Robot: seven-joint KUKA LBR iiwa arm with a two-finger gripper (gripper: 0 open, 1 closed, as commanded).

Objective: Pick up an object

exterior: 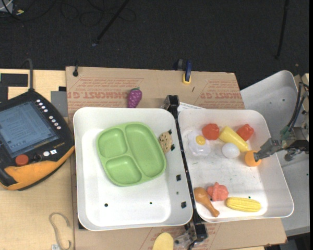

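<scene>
The pincer reaches into the right bin at its right rim, clenched on a small orange piece — grasp seemingly made — next comes a steady lift clear.

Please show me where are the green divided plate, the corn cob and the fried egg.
green divided plate point(131, 153), camera view, centre ridge.
corn cob point(243, 204), camera view, middle of cob.
fried egg point(199, 139), camera view, yolk.

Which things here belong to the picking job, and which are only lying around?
Job: gripper at the orange piece; right bin with corn, fried egg, white egg, drumstick.

Lying about: green divided plate, purple grapes, control pendant.
</scene>
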